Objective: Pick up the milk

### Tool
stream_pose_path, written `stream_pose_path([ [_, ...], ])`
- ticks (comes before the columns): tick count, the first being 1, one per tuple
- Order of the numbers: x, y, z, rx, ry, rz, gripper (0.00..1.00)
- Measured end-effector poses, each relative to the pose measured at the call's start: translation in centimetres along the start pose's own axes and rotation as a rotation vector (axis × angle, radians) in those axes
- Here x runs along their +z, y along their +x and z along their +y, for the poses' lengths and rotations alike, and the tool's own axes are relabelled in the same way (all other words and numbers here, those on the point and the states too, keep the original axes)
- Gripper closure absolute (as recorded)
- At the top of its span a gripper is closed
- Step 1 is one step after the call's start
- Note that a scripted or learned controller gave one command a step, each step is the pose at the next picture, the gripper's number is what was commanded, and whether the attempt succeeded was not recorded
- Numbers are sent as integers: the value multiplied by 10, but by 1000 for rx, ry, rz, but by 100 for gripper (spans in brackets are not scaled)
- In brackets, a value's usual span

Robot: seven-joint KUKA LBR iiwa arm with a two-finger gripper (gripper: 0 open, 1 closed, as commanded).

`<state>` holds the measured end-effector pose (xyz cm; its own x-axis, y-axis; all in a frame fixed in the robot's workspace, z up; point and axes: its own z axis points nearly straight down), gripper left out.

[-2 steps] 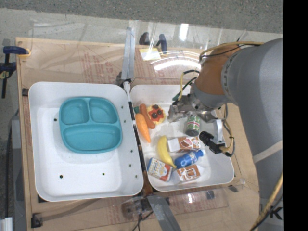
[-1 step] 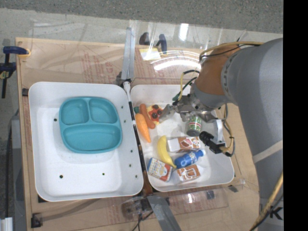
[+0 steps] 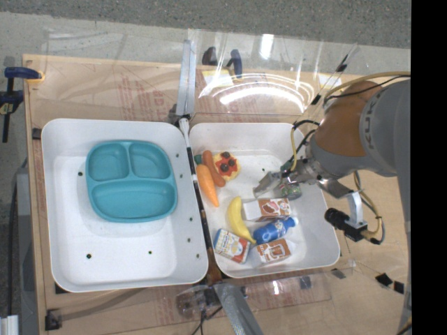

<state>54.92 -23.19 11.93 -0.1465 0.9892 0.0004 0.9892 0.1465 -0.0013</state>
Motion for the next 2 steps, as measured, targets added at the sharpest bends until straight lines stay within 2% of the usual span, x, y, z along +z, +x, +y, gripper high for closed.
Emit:
stream_pose_path([
  [1, 32, 28, -24, -127, -1, -1, 0],
  [2, -12, 57, -34, -204, -1, 0, 0],
])
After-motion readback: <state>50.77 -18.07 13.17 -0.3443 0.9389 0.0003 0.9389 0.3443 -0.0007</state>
